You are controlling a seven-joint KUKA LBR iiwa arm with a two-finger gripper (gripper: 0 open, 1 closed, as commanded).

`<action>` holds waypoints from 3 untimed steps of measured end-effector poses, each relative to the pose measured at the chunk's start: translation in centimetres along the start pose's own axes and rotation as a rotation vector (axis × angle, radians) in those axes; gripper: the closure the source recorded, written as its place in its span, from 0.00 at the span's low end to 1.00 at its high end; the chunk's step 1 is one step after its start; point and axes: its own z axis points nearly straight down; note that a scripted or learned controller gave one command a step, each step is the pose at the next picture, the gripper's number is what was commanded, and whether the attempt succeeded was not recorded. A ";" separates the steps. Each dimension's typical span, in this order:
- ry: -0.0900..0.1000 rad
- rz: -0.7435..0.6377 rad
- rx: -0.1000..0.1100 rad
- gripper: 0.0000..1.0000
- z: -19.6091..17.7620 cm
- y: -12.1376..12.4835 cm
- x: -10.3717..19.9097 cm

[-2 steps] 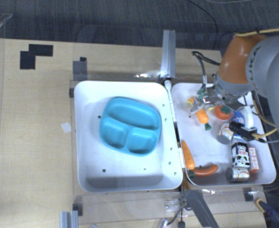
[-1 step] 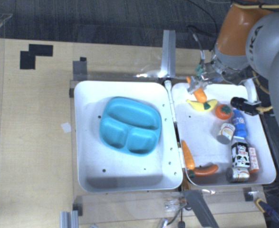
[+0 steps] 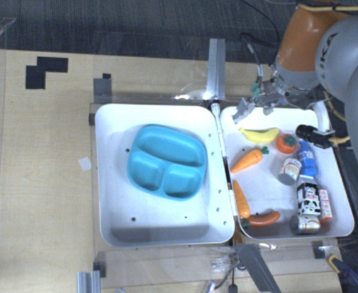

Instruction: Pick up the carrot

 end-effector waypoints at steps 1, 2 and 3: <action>-0.002 -0.048 -0.003 0.00 9.8 -6.2 -1.7; -0.001 -0.049 -0.010 1.00 8.5 -5.9 -1.5; 0.000 -0.059 0.000 1.00 0.0 -3.5 1.3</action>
